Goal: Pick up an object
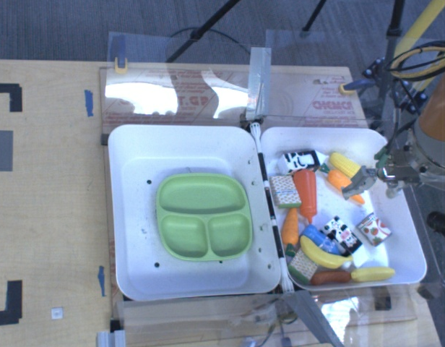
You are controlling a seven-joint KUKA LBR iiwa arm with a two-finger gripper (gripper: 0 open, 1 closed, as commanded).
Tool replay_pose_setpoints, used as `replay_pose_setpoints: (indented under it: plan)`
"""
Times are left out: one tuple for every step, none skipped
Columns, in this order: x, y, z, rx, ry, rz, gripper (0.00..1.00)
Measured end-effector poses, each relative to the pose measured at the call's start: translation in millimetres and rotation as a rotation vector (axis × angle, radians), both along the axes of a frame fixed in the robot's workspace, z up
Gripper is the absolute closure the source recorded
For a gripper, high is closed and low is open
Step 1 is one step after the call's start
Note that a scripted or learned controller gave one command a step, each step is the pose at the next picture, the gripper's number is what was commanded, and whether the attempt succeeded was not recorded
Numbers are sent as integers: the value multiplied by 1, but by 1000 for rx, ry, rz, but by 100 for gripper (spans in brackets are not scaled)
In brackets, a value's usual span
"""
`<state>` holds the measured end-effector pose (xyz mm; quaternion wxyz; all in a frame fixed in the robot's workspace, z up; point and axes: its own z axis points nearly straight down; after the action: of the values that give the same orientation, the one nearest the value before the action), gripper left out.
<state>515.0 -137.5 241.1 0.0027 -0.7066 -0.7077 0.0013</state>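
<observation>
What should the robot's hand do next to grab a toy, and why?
Probably dip a little lower. The gripper hovers at the right bin's far side, just above the small orange toy beside the yellow corn, and nothing sits between its fingers, so lowering onto that toy looks like the shortest move.

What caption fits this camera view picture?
Gripper hovers over toy food in the right bin; green tray sits in the left bin.

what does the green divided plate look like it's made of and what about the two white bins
Green divided plate: probably moulded plastic, matte; uniform colour, soft rounded compartment ridges. Left white bin and right white bin: likely thin plastic, slightly glossy; smooth rounded corners, faint sheen.
</observation>
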Motion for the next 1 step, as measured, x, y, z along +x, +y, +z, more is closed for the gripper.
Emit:
replay_pose_setpoints:
  plan:
    - [24, -65, -95, 0, -1, -58, 0]
